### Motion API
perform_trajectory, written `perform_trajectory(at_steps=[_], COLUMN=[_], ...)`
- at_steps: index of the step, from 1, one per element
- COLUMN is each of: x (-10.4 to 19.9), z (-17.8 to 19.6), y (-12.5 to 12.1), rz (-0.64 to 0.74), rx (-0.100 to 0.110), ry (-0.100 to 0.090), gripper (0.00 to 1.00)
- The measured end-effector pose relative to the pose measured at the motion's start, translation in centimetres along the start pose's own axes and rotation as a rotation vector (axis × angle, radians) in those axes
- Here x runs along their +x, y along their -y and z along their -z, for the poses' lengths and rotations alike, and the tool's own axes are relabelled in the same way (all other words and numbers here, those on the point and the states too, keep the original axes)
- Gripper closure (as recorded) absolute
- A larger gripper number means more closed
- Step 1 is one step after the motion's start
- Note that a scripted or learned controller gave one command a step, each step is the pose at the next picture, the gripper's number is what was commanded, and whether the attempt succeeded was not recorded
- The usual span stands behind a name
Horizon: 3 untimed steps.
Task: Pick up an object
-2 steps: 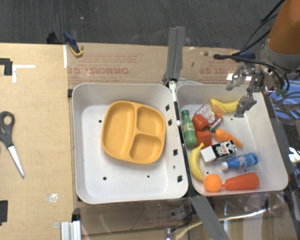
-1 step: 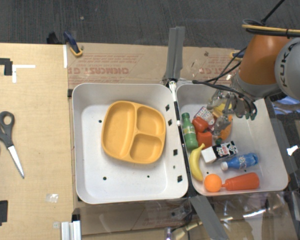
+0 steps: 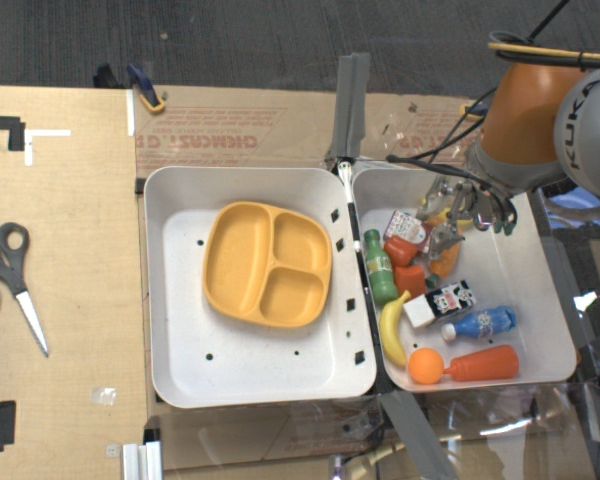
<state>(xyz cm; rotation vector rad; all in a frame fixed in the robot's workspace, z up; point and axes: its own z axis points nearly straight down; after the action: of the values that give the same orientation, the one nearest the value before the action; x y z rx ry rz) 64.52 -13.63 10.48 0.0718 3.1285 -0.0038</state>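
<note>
Here's the arm [image 3: 540, 118], coming in from the upper right of the frame, orange band showing bright above the wrist, and the pincer [image 3: 467, 208] hangs low over the upper part of the right bin [image 3: 550, 298]. How wide it stands I cannot tell: the metal parts blur together against the clutter below, and nothing shows clearly gripped. It sits just above, perhaps touching, an orange item [image 3: 444, 253] and a small red-and-white carton [image 3: 405, 228] at the bin's top left.

Down through the right bin: a green bottle [image 3: 379, 268] lies along the left wall, a red block [image 3: 408, 278] just beside it, a yellow banana [image 3: 391, 330] curving below. A little white carton with black cow patches [image 3: 450, 298] lies tilted in the middle, touching a white block [image 3: 419, 311]. A blue bottle [image 3: 480, 323] lies on its side to the right, its label too small to read. Along the bottom edge, an orange ball [image 3: 426, 366] touches a red-orange carrot-shaped thing [image 3: 483, 364].

The left bin [image 3: 170, 298] carries a yellow divided plate [image 3: 268, 264] with three compartments, sitting centre-high.

Writing: grey letters on the arm at the far right read "KU", the rest cut off. Red print on the cardboard [image 3: 230, 133] above the left bin runs upside down and I can't make it out.

On the table [image 3: 60, 228] at the left edge, scissors [image 3: 15, 278] with grey handles lie apart from the bins.
</note>
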Motion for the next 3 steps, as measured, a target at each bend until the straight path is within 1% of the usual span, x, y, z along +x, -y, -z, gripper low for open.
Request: perform_trajectory(at_steps=[1,2,3], x=[4.2,3.6,9.1], z=[8.8,17.2,16.1], y=[-8.8,-6.8,-14.3], rz=[-0.078,0.045,-0.063], rx=[-0.002,-0.002,-0.002], ry=[-0.009,-0.008,-0.011], gripper=[1.00,1.00,1.00])
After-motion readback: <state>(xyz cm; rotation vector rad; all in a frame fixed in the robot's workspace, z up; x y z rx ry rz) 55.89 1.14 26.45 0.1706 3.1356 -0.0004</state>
